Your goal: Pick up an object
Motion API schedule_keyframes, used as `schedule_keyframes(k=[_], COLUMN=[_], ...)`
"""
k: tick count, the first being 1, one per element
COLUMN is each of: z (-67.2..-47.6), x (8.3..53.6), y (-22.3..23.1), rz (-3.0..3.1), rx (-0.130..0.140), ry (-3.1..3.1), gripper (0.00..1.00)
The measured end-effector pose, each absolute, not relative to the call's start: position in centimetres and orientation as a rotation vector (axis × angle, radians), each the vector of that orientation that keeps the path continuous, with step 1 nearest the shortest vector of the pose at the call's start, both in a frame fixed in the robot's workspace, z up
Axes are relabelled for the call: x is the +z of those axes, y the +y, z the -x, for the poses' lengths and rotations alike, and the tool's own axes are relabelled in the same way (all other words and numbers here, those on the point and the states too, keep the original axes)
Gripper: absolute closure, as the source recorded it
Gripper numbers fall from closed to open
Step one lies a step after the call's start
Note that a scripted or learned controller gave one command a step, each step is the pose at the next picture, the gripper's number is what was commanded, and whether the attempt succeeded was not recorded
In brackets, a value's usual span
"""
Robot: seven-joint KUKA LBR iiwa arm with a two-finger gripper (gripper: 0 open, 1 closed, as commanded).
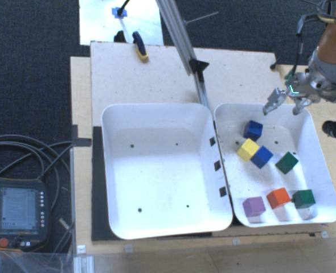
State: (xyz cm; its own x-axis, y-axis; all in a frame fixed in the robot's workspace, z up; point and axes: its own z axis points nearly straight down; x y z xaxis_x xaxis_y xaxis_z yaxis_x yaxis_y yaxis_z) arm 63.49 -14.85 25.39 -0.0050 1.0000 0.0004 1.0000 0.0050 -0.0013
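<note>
Seven blocks point(261, 156) lie scattered in the right bin point(322, 169), which touches the left bin point(156, 118), the gripper point(286, 102) hanging above its far rim.

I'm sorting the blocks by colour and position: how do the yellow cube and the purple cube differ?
The yellow cube is yellow and sits mid-bin, while the purple cube is purple and lies near the bin's front rim. The yellow cube touches a blue cube; the purple cube stands apart from the orange cube beside it. Both look alike in size and lie in the right bin.
</note>
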Motion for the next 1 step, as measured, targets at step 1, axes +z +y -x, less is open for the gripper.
schedule_keyframes(k=[1], z=[-63.57], x=[25.61], y=[-14.83], rz=[2.216], rx=[-0.001], ry=[-2.230], gripper=[0.00])
